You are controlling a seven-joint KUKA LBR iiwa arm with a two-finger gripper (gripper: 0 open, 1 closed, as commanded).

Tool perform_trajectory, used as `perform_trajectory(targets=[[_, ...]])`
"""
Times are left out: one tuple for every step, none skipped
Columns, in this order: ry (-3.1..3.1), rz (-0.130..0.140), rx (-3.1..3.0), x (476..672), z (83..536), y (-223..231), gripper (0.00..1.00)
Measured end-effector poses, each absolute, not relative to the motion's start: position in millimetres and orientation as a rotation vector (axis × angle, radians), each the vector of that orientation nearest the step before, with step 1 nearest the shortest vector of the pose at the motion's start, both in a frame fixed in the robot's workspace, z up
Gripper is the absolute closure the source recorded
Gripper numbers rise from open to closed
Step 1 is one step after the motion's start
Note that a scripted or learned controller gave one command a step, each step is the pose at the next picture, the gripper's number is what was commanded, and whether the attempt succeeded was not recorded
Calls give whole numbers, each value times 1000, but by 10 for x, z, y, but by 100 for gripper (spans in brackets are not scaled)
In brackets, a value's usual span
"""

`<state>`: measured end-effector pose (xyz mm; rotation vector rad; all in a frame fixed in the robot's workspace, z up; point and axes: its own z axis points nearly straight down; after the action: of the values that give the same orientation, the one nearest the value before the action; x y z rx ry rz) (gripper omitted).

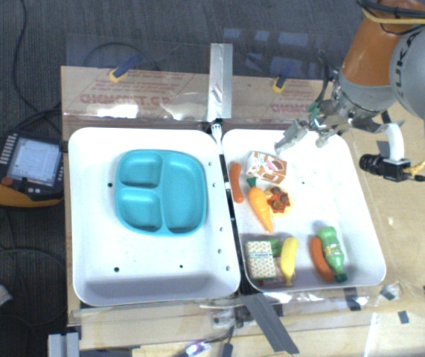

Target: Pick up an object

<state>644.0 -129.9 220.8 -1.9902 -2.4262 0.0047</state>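
Glossy white plastic bins [93, 274] hold a smooth turquoise plastic tray [160, 192] and shiny plastic toy food [260, 207].

A blue divided plate [160, 192] lay in the left bin [93, 274]. Left of the bench [145, 88], a handheld control pad [24, 169] rested on the dark carpet [18, 50].

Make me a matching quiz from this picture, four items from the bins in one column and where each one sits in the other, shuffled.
Things:
1. blue divided plate
2. carton
3. green bottle
4. banana

Places:
A. right bin, near right corner
B. left bin, middle
C. right bin, far part
D. right bin, near edge, beside a wrapped snack

Pairs: 1-B, 2-C, 3-A, 4-D
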Motion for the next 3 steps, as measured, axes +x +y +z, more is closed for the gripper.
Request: perform_trajectory(targets=[[-2400, 7, -2017, 5875, 1257, -1145, 0], [-2331, -14, -2135, 5675, 929, -1094, 0], [-2330, -14, -2136, 5675, 927, -1094, 0]])
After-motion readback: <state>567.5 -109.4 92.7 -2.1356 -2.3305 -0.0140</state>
